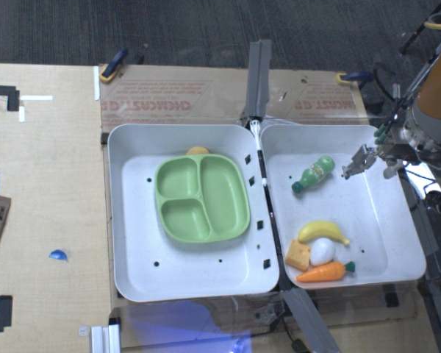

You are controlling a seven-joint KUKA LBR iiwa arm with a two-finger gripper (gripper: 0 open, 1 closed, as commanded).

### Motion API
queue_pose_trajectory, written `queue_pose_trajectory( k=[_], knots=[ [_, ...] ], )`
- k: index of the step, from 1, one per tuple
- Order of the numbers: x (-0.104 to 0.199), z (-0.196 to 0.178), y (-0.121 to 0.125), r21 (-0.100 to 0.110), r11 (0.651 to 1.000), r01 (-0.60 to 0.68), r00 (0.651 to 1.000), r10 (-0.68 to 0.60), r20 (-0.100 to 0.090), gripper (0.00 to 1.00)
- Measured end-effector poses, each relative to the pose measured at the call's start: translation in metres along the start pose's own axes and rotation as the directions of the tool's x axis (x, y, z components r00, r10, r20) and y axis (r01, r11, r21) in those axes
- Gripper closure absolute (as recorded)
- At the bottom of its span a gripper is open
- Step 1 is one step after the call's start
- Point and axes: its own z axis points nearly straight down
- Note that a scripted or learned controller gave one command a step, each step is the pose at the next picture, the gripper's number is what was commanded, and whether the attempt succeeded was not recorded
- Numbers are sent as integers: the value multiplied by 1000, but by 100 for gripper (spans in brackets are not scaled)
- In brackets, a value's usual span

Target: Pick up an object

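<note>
Green tray (203, 197) matt plastic; bins (132, 197) glossy white plastic; bench (44, 182) pale wood.

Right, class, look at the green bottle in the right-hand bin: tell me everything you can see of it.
The green bottle is small and looks like a plastic toy. It has a dark green cap end, a lighter green body, and a pale label round its middle. It lies on its side on the floor of the right bin, slanted, with its cap end pointing toward the lower left. Nothing touches it: the banana lies well below, and the gripper hovers to its right, apart from it.
</note>
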Motion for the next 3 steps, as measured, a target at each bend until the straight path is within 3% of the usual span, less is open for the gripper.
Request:
queue_pose_trajectory(
  k=[1, 2, 3],
  knots=[
    [43, 90, 66, -1, 998, -66, 998, 66, 0, 0],
    [26, 135, 86, -3, 997, 77, 997, -77, 2, 0],
    [25, 125, 87, -4, 997, 78, 997, -78, 3, 100]
  ],
)
